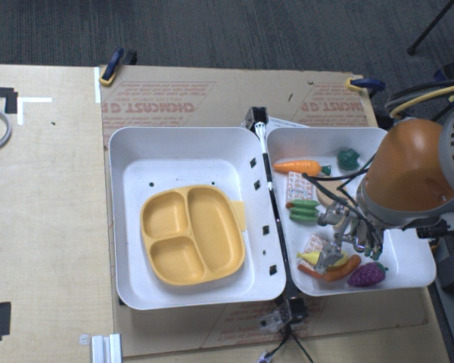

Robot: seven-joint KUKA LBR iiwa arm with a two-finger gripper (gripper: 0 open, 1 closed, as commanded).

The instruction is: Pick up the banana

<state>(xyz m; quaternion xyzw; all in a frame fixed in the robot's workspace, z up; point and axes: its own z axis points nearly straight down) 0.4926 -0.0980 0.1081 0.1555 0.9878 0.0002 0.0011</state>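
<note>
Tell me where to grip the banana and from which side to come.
Grip the banana across its yellow middle, coming straight down from above. It lies flat in the right bin, crowded by the hot dog and a packet, so side approaches look blocked.

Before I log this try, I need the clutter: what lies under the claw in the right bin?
Under the claw in the right bin lie the banana, an orange-red sausage-like piece and a printed packet. Purple grapes sit beside them. The claw covers part of the pile.
</note>
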